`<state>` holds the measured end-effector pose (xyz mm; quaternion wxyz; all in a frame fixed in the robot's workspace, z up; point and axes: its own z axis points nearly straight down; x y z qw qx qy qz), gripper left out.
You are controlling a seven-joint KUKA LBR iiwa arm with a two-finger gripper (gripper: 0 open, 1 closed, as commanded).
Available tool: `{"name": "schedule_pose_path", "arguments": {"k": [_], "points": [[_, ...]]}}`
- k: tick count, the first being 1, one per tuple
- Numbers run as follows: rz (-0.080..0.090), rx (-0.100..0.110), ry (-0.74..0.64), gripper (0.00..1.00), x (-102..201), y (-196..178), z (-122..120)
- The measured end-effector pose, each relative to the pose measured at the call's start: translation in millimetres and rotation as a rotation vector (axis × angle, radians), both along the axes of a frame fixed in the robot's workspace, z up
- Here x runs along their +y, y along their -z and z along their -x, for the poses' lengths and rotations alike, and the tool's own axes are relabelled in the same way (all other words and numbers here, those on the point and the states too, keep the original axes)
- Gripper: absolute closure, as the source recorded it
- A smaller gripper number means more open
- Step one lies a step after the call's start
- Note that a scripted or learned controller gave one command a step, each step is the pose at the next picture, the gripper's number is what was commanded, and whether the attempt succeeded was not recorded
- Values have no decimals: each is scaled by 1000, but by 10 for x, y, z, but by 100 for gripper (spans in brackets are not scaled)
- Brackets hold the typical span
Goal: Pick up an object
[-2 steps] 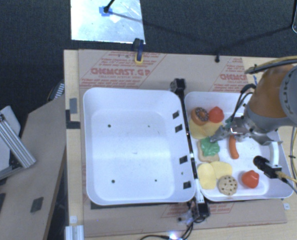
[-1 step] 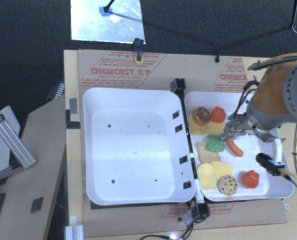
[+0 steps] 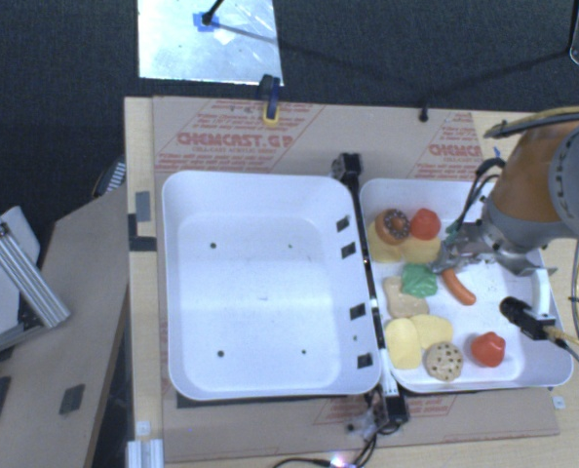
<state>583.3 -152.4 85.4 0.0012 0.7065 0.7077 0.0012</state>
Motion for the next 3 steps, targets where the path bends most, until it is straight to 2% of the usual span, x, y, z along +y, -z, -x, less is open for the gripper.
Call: {"name": "schedule_pose_path", "arguments": {"k": [1,2,3], "points": [[1,-3,-4,100,-2,-4,-412],[2,30,-6,100,409,17,-708],[13,21,1,0,327,5,-703]]}}
